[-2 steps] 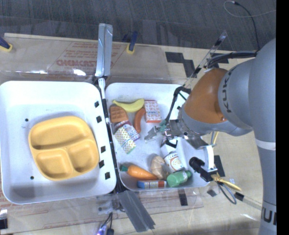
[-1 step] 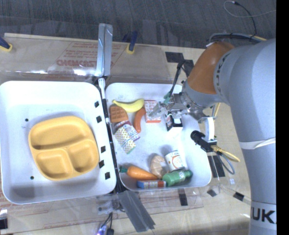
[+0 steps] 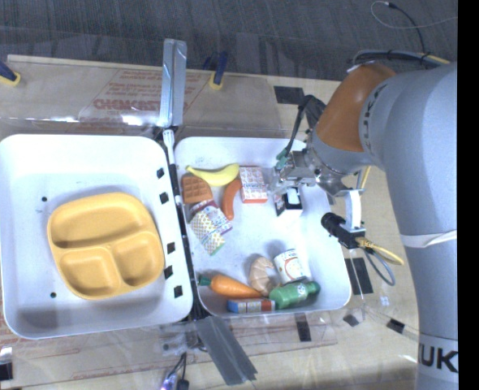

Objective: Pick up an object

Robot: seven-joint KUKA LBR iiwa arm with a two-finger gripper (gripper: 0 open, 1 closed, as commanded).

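Start at the near edge of the right bin. There you see a green bottle lying on its side, touching a red-and-blue marker just in front of it. A carrot lies beside them to the left, a tan round object sits just behind, and a small white cup stands tilted next to it.

Move to the middle of the bin. A patterned packet lies near the left wall.

At the far end you find a brown piece, an orange piece, a banana and a small red-and-white box, grouped close together.

The tool sits low over the far right part of this bin, just right of the box. You cannot tell how its fingers stand, and no object shows between them.

The left bin carries a yellow divided tray. Both bins rest on the surface.
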